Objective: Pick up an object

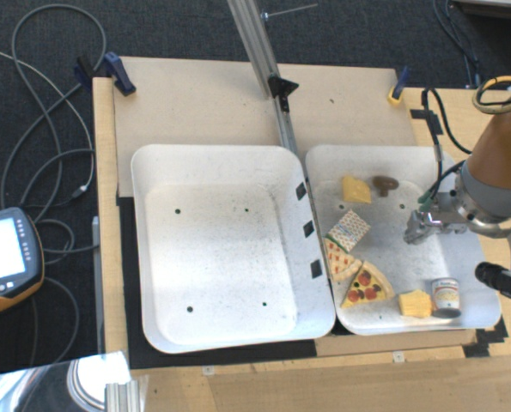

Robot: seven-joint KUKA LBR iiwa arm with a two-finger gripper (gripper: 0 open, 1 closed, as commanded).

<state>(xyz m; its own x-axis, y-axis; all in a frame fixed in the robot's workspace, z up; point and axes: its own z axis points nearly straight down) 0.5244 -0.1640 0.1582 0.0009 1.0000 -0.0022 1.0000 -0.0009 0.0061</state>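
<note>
In the right bin (461, 256) lie several small items: a yellow cheese block (355, 190), a brown mushroom-like piece (385, 183), a checkered cracker (349, 229), two pizza slices (343, 261) (368, 286), a second yellow block (416, 304) and a small can (446, 295). My gripper (418, 227) hangs over the right half of that bin, right of the cracker and above the can. Nothing shows between its fingers.
The left bin (221, 247) sits beside the right one, with black clips along their shared edge (307, 228). A metal pole (253, 41) slants across the back of the bench. Cables and a teach pendant (6, 260) lie on the floor at left.
</note>
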